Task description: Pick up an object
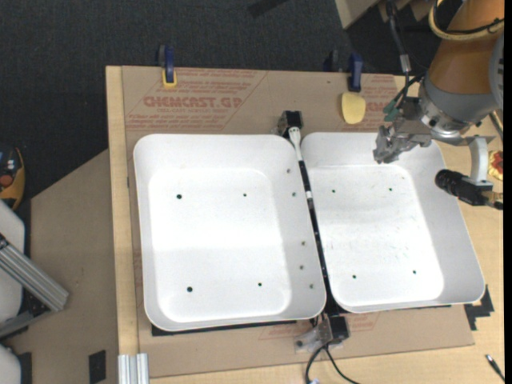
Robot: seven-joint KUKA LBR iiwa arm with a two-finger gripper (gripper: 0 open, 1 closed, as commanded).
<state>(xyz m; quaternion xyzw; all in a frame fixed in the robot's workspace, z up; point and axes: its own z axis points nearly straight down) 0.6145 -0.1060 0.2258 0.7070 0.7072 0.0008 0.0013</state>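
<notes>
My gripper (390,149) hangs over the far edge of the right bin (448,238), near its back rim. A small pale yellow object (353,107) lies on the brown board behind the bins, just left of and beyond the gripper, apart from it. The grey arm with its orange band (468,38) comes in from the upper right. Nothing can be made out in the gripper.
The left bin (152,238) sits beside the right one, with a black strip (308,206) along their shared edge. Blue clamps (167,61) (355,69) hold the board's far edge. A black part (460,186) sticks in at the right bin's right rim.
</notes>
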